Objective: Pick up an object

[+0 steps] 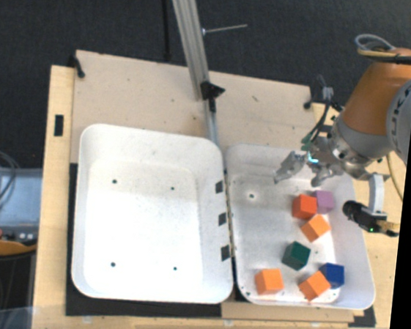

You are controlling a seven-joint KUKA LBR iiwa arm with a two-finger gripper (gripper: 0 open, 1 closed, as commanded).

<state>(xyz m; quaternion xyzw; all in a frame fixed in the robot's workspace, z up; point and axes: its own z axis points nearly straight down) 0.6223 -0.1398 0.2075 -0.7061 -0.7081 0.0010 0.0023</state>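
Grey arm (374,105) angles its pincer (304,171) (empty) above right bin (254,225).

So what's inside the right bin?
The right bin holds seven blocks: red, pink, green, blue and three orange. The gripper covers its far corner.

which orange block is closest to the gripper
The red-orange block beside the pink block, just below the gripper. The other three orange blocks lie farther down the right bin.
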